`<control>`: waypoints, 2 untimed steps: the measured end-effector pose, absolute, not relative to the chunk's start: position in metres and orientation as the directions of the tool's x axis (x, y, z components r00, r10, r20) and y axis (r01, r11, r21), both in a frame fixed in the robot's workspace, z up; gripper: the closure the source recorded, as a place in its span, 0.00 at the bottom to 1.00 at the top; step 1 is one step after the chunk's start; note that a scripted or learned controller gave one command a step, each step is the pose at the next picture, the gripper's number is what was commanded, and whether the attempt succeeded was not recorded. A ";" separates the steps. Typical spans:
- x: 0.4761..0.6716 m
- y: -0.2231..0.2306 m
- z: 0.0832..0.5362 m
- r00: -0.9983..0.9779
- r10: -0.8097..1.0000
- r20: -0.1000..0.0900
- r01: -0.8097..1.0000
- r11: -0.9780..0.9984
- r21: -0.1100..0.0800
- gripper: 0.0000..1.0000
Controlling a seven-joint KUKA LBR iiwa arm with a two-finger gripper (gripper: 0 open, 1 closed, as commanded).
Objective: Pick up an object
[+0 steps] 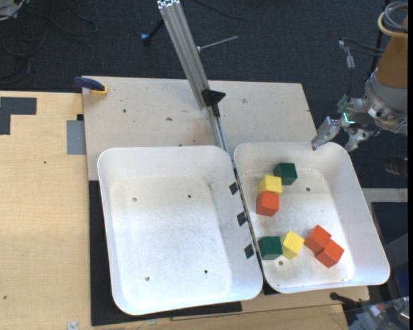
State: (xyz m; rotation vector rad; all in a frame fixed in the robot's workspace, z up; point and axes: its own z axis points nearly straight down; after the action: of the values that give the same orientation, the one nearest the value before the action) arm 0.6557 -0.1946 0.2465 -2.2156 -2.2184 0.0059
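Claw (339, 135) hovering at upper right, over right bin (361, 191) corner, fingers apart, gripping nothing; blocks (268, 203) lying unpicked, grasp not started.

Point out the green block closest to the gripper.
The green block at the right bin's far end, beside a yellow block. The other green block lies at the near end.
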 end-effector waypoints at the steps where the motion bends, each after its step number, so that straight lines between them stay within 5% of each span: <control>1: 0.656 -0.194 0.249 -0.004 1.000 0.000 1.000 0.004 -0.004 0.00; 2: 0.660 -0.186 0.199 -0.004 1.000 0.002 1.000 0.004 -0.007 0.00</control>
State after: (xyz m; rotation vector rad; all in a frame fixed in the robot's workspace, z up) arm 0.6600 -0.1855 0.1985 -2.2125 -2.2221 0.0054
